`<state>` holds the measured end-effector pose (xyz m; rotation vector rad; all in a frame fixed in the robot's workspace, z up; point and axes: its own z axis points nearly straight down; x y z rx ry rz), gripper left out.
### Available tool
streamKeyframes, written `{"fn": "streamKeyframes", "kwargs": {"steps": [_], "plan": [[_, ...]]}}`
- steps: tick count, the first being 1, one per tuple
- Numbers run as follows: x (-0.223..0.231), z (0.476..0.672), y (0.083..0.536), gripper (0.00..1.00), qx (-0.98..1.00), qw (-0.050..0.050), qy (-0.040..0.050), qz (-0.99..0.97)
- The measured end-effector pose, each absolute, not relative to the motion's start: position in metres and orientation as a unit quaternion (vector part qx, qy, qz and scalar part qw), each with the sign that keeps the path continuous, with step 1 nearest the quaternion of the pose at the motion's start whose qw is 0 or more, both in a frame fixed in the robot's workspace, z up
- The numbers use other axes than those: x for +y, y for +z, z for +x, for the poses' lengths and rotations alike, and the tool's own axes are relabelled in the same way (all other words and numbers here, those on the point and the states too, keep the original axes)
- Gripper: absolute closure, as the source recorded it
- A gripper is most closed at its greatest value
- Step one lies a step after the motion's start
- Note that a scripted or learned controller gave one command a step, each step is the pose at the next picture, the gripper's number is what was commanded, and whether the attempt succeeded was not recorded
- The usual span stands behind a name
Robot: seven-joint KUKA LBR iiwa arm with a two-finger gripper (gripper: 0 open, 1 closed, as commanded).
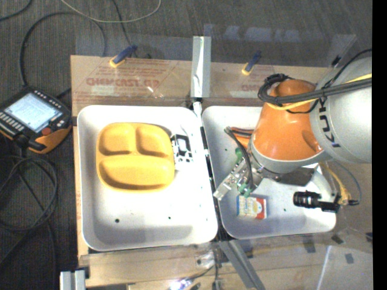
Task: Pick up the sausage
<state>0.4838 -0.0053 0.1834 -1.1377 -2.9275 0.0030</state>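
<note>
My arm's orange-banded wrist (pixel 290 132) hangs low over the right bin (pixel 290 222) and covers most of its floor. The gripper (pixel 239 180) reaches down at the bin's left side, largely hidden under the wrist. A thin orange-brown sliver (pixel 240 132) peeks out at the wrist's upper left edge; whether this is the sausage I cannot tell. A small white carton with red and blue print (pixel 251 207) lies flat just below the gripper, apart from it.
In the left bin (pixel 145 234) sits a yellow divided plate (pixel 134 156), with a small black-and-white item (pixel 183 148) by its right edge. A wall between the bins (pixel 208 162) runs close to the gripper's left.
</note>
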Motion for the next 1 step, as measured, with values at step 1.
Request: {"fn": "streamKeyframes", "kwargs": {"steps": [1], "plan": [[0.0354, 0.4893, 0.2389, 1.0, -0.965, -0.001, 0.0001, -0.261]]}}
